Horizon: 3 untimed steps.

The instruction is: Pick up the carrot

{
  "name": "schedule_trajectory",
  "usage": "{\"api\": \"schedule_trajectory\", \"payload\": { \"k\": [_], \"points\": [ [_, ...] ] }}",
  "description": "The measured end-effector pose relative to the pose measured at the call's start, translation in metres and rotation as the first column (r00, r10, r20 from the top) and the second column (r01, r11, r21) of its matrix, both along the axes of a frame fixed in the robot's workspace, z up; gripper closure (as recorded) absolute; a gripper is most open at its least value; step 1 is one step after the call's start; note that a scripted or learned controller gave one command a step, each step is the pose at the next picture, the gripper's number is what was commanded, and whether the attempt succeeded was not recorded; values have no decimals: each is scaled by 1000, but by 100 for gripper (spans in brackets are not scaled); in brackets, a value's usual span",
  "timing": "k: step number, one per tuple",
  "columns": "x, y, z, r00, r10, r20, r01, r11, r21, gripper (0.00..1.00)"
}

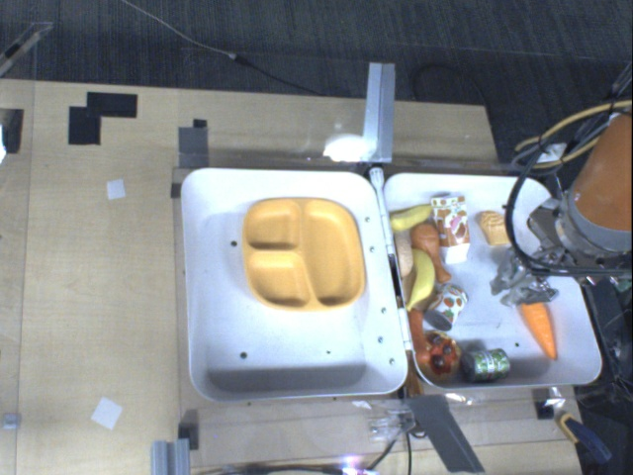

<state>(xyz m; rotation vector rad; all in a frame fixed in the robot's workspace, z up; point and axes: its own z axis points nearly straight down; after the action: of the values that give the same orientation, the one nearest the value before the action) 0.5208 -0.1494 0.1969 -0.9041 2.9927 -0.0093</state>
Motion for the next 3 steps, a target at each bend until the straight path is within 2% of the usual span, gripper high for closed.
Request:
{"api": "schedule_trajectory", "payload": {
  "k": [1, 2, 3],
  "points": [
    [-18, -44, -61, 902, 432, -11, -432, 902, -1, 100],
    [-30, -47, -107, 751, 661, -9, -661, 751, -8, 100],
    [-31, -23, -51, 914, 406, -6, -406, 914, -3, 100]
  ]
}}
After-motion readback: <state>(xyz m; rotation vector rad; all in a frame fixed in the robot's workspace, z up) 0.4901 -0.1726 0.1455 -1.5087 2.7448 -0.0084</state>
